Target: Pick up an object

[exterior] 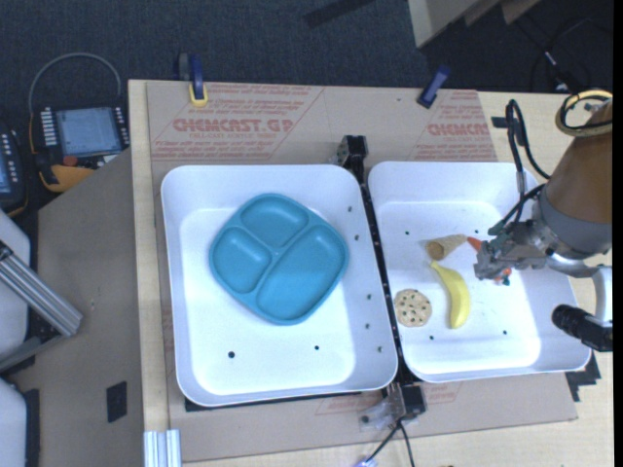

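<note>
Gripper over right bin, just beside banana.

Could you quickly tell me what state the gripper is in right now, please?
Gripper: over the right bin, just right of the banana; open or closed cannot be told, and nothing is visibly held.

Blue plate, yellow banana, tan cookie (dark-speckled), white bins.
</note>
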Controlling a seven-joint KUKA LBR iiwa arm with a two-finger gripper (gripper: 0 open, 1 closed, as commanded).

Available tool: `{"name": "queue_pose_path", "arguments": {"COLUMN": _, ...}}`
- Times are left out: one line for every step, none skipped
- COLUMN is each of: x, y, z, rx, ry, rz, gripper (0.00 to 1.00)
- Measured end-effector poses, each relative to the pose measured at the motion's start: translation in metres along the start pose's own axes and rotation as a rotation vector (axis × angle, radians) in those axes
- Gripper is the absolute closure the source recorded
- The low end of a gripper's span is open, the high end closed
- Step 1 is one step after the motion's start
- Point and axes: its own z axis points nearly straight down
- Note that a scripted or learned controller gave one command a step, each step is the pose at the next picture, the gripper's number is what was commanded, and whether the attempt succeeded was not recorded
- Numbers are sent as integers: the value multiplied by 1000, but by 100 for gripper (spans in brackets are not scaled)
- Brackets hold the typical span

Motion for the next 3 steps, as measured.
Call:
{"name": "queue_pose_path", "arguments": {"x": 0, "y": 2, "z": -53, "rx": -1, "ry": -1, "rz": -1, "gripper": 100}}
{"name": "queue_pose_path", "arguments": {"x": 61, "y": -5, "z": -54, "rx": 8, "ry": 5, "rz": -5, "gripper": 100}}
{"name": "queue_pose_path", "arguments": {"x": 120, "y": -3, "z": -43, "rx": 9, "ry": 5, "rz": -5, "gripper": 100}}
